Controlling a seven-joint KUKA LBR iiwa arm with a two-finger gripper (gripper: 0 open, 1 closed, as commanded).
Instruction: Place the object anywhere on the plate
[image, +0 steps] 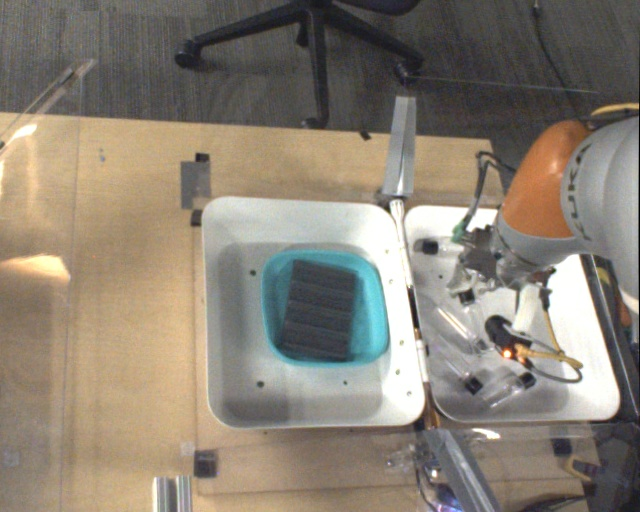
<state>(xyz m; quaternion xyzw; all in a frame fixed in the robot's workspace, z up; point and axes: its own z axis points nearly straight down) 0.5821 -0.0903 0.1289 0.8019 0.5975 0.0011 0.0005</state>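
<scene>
- The worktop (110, 330) is pale wood and carries two shallow white bins side by side, with grey carpet and the black legs of an office chair (300, 35) beyond its 12 o'clock edge.
- The left bin (230, 300) sits near the middle of the view; the right bin (590, 380) touches it along its 3 o'clock side.
- The arm (590, 190), grey with an orange band, comes in from 3 o'clock and hangs over the 12 o'clock half of the right bin.
- A turquoise plate (375, 315), square with rounded corners, rests in the centre of the left bin.
- The object (320, 310), a dark grey ribbed block, lies flat on the plate, tilted slightly and filling most of it.
- The end effector (478, 268) points down over the right bin, towards that bin's 11 o'clock corner. How far its fingers are spread cannot be told from this angle, and nothing is seen held between them.
- Clear, faint shapes lie on the right bin's floor, too dim to identify.
</scene>
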